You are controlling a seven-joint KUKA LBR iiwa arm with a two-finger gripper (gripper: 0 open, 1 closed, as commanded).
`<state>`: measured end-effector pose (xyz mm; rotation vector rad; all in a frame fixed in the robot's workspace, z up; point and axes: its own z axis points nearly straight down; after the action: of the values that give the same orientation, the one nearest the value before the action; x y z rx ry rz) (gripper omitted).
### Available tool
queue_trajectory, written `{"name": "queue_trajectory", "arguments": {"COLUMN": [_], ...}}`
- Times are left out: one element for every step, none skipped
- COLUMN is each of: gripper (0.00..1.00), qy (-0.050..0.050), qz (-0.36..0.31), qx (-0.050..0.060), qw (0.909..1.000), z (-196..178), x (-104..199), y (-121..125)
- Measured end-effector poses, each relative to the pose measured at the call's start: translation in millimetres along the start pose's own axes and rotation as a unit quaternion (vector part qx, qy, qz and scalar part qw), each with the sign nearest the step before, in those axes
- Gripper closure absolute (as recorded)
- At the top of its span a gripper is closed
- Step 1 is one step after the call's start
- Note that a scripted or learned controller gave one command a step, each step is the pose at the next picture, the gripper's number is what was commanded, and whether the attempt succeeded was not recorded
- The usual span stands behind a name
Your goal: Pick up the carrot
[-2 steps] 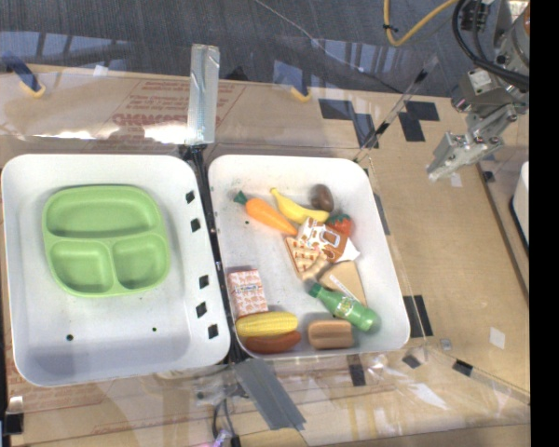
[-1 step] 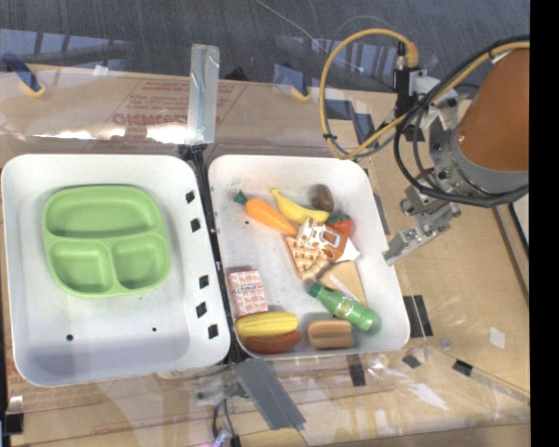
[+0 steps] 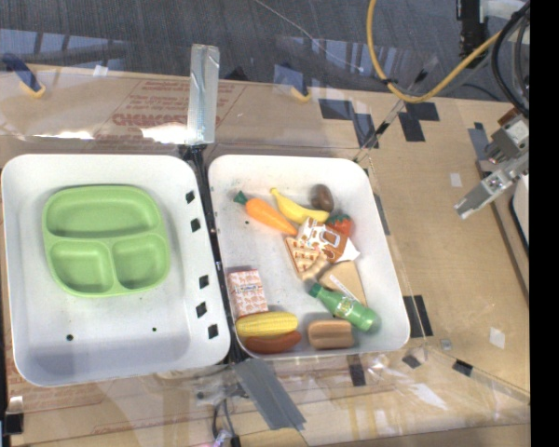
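Two white bins on the desk. Hand (image 3: 484,194) sits at the right edge, over bare desk; whether it is spread or pressed together, cannot tell. Carrot (image 3: 265,214) lies well to the hand's left, in the right bin (image 3: 373,203), touching a banana (image 3: 298,209). Farther left, a green tray (image 3: 104,240).

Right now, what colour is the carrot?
Orange, with a green top; the carrot shows in the camera view.
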<state>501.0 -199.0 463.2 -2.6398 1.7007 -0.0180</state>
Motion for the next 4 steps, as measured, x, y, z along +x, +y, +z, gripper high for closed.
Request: {"name": "queue_trajectory", "arguments": {"gripper": [1.00,1.00,1.00,1.00], "qy": [-0.010,-0.006,-0.013,-0.009], "qz": [-0.039,-0.129,-0.186,-0.250], "qx": [-0.007,-0.003,-0.006,-0.002], "qw": [0.9992,0.9917,0.9824,0.9682], "z": [131,142,282,338], "x": [-3,9,-3,32], "y": [10,-18,4,-79]}}
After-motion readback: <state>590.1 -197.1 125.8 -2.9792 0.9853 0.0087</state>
